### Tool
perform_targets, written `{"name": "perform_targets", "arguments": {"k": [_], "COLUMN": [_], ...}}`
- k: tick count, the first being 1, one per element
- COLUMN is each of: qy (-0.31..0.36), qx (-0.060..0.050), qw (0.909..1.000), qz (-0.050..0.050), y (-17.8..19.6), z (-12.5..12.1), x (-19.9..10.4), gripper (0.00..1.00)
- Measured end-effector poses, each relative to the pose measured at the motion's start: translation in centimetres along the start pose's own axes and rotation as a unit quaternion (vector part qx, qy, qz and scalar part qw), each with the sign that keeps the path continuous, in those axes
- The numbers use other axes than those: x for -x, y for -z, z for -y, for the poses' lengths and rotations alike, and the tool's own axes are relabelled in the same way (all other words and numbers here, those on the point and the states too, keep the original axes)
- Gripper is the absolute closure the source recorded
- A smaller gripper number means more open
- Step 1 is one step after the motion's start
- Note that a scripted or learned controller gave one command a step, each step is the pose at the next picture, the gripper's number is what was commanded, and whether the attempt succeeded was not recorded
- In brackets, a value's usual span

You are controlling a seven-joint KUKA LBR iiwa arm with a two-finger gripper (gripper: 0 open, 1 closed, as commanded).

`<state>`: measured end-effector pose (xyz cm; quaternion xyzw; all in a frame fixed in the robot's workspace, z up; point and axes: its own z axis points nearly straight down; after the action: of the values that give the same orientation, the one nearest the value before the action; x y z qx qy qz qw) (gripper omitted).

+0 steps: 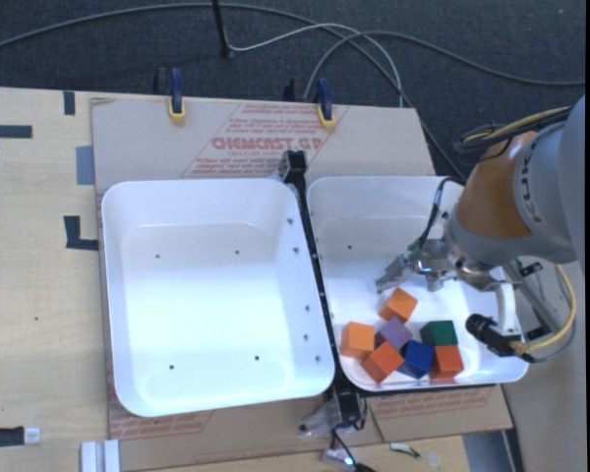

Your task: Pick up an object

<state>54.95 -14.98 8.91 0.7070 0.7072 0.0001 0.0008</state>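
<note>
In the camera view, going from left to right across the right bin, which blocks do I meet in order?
Orange block → purple block → green block. The other blocks overlap these in position, so I leave them out.

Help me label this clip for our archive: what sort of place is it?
Probably a robotics lab bench set up for grasping trials: two white bins clamped on a cardboard sheet, small coloured blocks piled in the right bin, and loose cables behind.

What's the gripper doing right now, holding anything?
Gripper: over the right bin, just above the orange block; nothing visible between its fingers. Open or shut cannot be told.
</note>
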Motion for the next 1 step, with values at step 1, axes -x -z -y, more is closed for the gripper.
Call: {"name": "perform_targets", "arguments": {"k": [1], "qy": [0.000], "qx": [-0.001], "qw": [1.0000], "qz": [-0.001], "y": [0.01], "z": [3.83], "x": [-2.61], "gripper": [0.00]}}
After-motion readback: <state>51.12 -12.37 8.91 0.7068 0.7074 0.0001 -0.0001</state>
